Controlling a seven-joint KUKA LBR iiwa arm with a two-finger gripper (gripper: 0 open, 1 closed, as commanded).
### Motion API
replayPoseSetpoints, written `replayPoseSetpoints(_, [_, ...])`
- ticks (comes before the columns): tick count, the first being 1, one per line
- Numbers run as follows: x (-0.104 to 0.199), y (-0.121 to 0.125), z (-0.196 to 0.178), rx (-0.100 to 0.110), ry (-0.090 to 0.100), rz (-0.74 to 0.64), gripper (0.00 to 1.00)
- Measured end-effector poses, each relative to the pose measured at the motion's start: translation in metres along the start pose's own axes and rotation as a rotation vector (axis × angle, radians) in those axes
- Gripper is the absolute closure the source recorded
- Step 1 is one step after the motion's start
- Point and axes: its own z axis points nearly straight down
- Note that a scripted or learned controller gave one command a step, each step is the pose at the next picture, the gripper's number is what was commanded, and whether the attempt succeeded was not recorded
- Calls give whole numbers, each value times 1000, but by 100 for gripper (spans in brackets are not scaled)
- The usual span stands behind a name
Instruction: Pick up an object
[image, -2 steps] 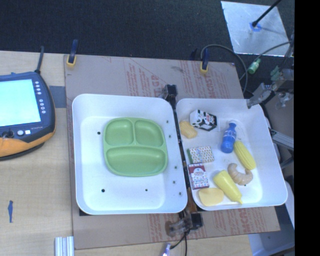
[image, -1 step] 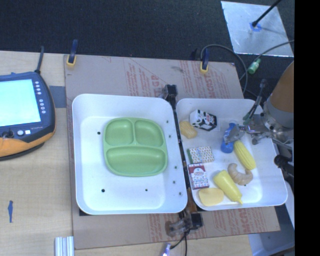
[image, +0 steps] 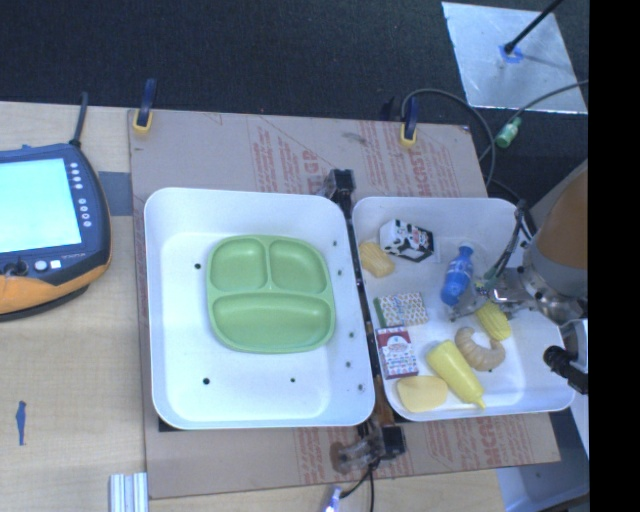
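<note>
The right bin (image: 440, 209) holds several small objects. A blue bottle (image: 456, 275) lies near its middle, with a black-and-white toy (image: 408, 240) and a yellow lump (image: 376, 259) further back. Toward the front lie a patterned card (image: 402, 308), a red box (image: 396, 352), a yellow squeeze bottle (image: 457, 371), a pale yellow slab (image: 421, 394), a tan curved piece (image: 482, 350) and a small yellow piece (image: 493, 322). My gripper (image: 500, 292) reaches in over the bin's right side, low, just right of the blue bottle and above the small yellow piece.
The left bin (image: 170, 300) carries a green divided plate (image: 270, 294). A teach pendant with a screen (image: 45, 225) lies on the bench at the far left. Cables run behind the right bin. The arm's body (image: 560, 240) overhangs the bin's right rim.
</note>
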Motion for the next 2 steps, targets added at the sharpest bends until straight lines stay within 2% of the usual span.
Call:
replayPoseSetpoints(1, [-1, 0, -11, 1, -2, -3, 100])
replayPoseSetpoints(2, [77, -14, -1, -3, 0, -2, 100])
